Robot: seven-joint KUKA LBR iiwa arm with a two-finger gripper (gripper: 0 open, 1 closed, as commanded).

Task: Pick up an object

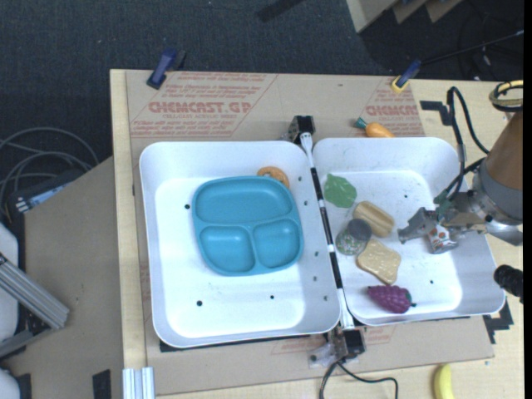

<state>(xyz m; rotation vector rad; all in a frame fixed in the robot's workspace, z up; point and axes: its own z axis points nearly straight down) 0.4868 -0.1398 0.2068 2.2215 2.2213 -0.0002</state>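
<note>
The right bin [416, 160] holds a green leafy piece [339, 191], a tan bread-like block [374, 218], a grey round item [353, 239], a pale yellow cracker-like slab [379, 261] and a purple grape bunch [389, 298]. My gripper [428, 229] hangs low over the right half of this bin, to the right of the tan block and the slab and apart from both. A small white and red thing [440, 239] sits right at the gripper's tip; whether it is a loose object or part of the tool is unclear.
In the left bin [166, 248] lies a blue divided plate [248, 223], with a brown ring-shaped item [273, 174] at its far edge. An orange carrot toy [376, 128] rests on the board behind the right bin. A yellow item [443, 381] lies at the front right. Cables [462, 123] run by the arm.
</note>
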